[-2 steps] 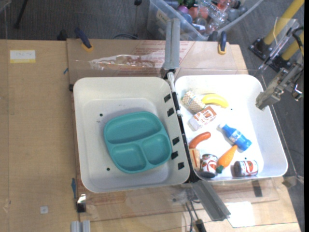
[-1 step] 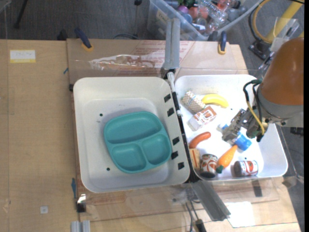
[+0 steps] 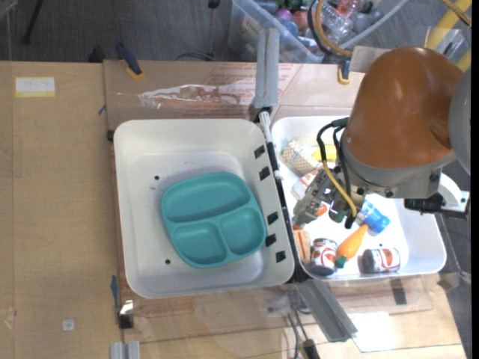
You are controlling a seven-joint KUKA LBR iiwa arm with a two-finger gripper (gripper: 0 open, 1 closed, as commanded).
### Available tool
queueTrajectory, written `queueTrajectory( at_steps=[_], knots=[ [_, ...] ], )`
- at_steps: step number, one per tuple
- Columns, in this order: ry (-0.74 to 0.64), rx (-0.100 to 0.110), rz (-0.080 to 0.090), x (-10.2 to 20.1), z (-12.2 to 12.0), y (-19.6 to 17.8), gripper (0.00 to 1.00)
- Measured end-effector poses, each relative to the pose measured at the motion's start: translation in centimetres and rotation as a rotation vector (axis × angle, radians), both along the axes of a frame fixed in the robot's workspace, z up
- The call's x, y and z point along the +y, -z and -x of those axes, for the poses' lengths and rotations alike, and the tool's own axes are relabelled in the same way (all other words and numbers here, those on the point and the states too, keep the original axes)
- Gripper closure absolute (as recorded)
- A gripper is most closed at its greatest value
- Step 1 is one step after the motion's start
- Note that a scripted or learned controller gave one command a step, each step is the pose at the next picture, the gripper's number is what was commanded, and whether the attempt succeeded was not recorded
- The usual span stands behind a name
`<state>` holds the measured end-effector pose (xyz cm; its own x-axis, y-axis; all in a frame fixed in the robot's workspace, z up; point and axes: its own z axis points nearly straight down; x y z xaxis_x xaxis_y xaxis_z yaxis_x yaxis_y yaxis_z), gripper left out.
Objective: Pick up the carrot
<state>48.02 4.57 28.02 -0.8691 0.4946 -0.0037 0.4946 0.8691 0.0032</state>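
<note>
The carrot [image 3: 352, 243] lies near the right bin's [image 3: 426, 264] six o'clock wall, crowded between two cans. The end effector [image 3: 313, 200] hovers at its ten o'clock; whether it is clenched, I cannot tell

And we're in a robotics lab here, no question. A plain brown surface [image 3: 52, 200] fills the left of the frame, with two shallow white bins, the left bin [image 3: 142, 144] and the right bin [image 3: 426, 256], clamped side by side at centre. The grey and orange arm [image 3: 404, 111] looms in from the right, black cables trailing beneath it. Up top, a clear plastic tub [image 3: 258, 21] crammed with assorted test objects sits on dark carpet, a yellow hose [image 3: 449, 10] looping past at upper right.
</note>
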Motion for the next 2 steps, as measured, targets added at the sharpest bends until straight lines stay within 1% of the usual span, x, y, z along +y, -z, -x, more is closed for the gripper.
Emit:
queueTrajectory(
  at_steps=[1, 2],
  knots=[
    [-0.203, -0.002, 0.002, -1.5, 0.0, -15.7, 1.0],
    [-0.518, -0.006, 0.001, 8.6, -1.1, -15.1, 1.0]
  ],
)
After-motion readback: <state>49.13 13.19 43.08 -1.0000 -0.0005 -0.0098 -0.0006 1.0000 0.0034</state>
